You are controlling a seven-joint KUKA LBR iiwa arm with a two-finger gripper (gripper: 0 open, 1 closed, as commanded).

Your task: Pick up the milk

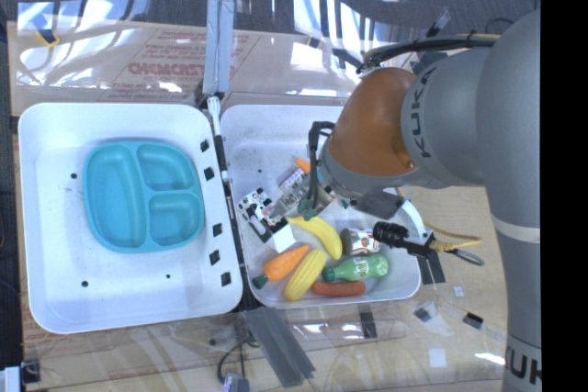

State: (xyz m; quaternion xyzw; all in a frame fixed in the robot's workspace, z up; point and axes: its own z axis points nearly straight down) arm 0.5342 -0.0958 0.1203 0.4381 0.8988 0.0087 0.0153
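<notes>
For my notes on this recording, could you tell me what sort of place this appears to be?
Probably a robotics lab bench set up for pick-and-place trials: a grey KUKA arm reaches over two white bins, one holding a blue divided tray, the other toy food such as a banana.

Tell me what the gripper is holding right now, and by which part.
It cannot be told. The arm's wrist hides the gripper, which sits low in the right bin beside the milk carton; no object shows between its fingers.
</notes>
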